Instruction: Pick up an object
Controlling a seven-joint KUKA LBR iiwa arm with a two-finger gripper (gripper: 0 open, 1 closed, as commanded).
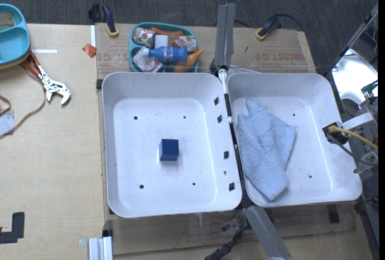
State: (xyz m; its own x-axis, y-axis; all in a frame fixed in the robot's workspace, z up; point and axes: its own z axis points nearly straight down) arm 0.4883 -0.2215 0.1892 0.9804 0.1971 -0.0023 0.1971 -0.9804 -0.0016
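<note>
Faint reddish upside-down lettering on the cardboard sheet (283, 55) behind the bins, upper middle of the frame; too blurred to read with confidence.

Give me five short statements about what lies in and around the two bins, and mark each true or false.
1. A small blue cube sits in the left white bin. True.
2. A crumpled pale blue cloth lies in the right white bin. True.
3. The cube rests on the cloth. False: they lie in separate bins.
4. A silver wrench lies inside the left bin. False: it lies on the bench, left of it.
5. A teal tub of small items stands behind the left bin. True.
</note>
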